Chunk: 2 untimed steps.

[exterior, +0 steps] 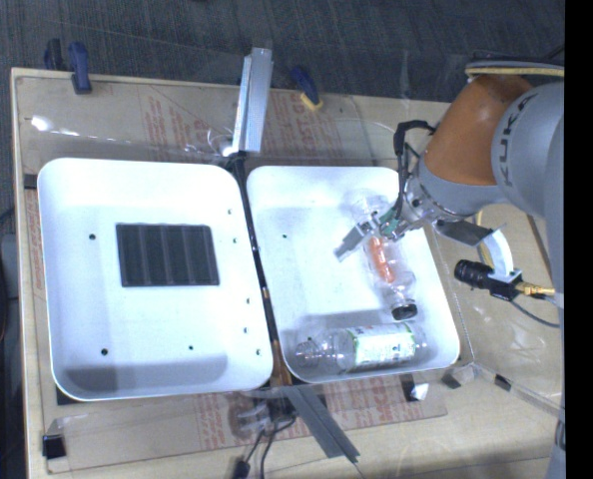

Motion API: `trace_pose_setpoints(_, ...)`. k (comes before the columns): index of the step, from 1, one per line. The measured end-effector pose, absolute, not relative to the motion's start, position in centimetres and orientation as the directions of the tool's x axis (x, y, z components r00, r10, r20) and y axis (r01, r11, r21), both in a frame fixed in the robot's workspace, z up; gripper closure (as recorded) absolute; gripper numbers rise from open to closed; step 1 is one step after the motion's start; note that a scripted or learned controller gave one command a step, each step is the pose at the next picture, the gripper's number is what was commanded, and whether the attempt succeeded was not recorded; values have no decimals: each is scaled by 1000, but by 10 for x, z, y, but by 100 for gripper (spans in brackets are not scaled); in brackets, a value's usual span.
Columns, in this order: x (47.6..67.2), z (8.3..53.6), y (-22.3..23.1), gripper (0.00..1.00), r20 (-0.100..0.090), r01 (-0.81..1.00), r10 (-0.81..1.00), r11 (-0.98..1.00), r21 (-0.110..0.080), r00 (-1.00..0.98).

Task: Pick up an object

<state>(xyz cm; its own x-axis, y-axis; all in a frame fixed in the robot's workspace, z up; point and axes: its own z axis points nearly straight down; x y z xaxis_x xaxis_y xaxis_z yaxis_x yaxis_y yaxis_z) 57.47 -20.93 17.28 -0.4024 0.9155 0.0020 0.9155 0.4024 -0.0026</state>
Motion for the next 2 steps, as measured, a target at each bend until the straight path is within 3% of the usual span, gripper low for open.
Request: trace_pose_setpoints(2, 589, 168, -210, 0, -2, 905, 905, 425, 1, -425)
